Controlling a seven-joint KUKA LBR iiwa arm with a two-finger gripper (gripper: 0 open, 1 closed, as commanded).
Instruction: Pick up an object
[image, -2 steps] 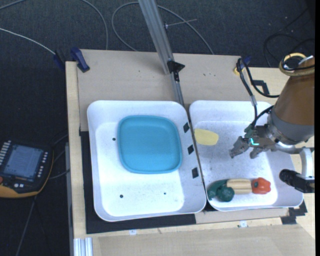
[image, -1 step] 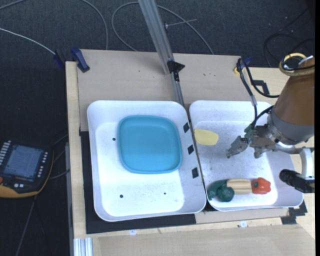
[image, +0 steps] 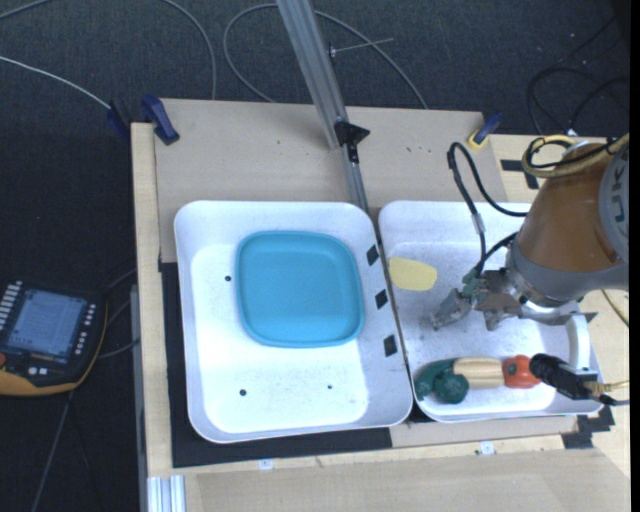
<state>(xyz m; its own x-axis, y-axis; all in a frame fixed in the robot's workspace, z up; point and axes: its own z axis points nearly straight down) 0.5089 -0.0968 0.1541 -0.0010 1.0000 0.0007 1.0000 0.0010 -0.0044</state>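
Bench (image: 260, 150): pale wooden top, bare toward its far edge.
Floor (image: 70, 150): dark carpet around the bench.
Cables (image: 200, 35): thin loops on the carpet beyond the bench.
Handheld pendant (image: 45, 335): on the carpet, left of the bench.
Blue clamps (image: 158, 118): on the bench's far corners.

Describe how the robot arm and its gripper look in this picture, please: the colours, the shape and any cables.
The arm is bulky and rounded, with a broad orange-brown band and a grey section above it at the picture's right edge. Below the band sits a light grey ring. The gripper is grey metal with thin fingers. Black cables loop from the bench edge to the wrist, and yellow cable coils lie near the arm's top.
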